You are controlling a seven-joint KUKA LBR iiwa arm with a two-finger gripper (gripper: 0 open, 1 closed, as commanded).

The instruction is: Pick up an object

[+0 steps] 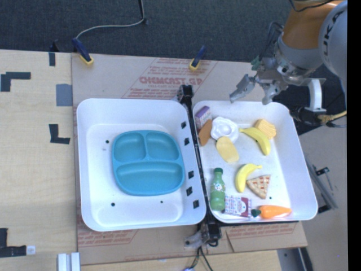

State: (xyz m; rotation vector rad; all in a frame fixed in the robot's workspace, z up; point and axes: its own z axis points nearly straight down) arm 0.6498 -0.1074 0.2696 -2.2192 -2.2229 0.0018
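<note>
My gripper (255,92) hangs open above the far edge of the right bin (299,168), its two fingers spread with nothing between them. Below it in the bin lie a white cup-like piece (224,129), a banana (258,139), a yellow-orange chunk (266,127), a pale yellow oval piece (228,149) and a purple-and-white carton (202,116). Nearer the front are a second banana (245,175), a pizza slice (260,186), a green bottle (218,189), a carrot (273,211) and a pink-and-white packet (237,205).
The left bin (93,151) holds a blue divided plate (149,162). A black divider (190,145) runs between the bins. Both bins rest on cardboard (163,81) held by yellow clamps (83,52). A cable (121,24) trails across the dark floor behind.
</note>
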